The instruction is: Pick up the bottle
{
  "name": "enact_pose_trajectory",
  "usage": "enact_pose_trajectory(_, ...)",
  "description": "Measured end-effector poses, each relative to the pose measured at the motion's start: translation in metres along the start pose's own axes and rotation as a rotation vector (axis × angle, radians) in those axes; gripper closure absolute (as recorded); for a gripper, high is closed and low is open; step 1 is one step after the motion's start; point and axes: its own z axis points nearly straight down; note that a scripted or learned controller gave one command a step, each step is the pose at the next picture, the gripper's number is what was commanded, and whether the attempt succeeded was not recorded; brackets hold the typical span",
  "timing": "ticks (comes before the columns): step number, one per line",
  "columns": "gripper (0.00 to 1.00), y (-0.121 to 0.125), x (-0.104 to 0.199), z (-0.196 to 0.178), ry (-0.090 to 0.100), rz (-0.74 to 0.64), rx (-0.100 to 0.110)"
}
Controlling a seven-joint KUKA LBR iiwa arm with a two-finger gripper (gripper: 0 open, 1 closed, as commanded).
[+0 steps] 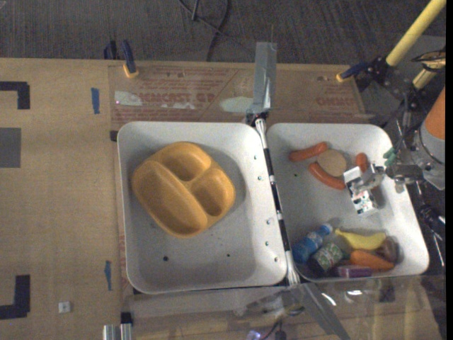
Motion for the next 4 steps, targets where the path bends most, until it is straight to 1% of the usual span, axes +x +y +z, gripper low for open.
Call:
enact_pose_trajectory(1,0.0,-0.058,0.07,0.105,0.0,0.411,-0.004)
enact_pose_trajectory(2,0.0,-0.024,0.075,0.105,-0.001,0.571,-0.004)
enact_pose_trajectory(3,1.0,-0.022,0.075,0.097,0.001,0.572,-0.005)
enact_pose_trajectory(4,1.0,0.016,0.123,-0.039,-0.003,0.931,0.001)
